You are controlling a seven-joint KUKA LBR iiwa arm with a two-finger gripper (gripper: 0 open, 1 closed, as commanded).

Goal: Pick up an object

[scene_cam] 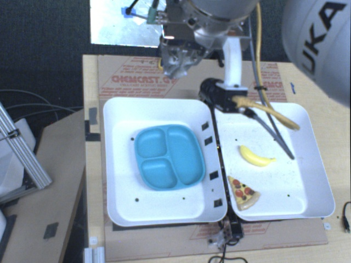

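Camera view is showing us the gripper [176, 59] hovering beyond the left bin's [118, 147] far rim; we cannot tell its finger state, blurred under the arm.

One fixed overhead view, slanting down on two bins [109, 163].
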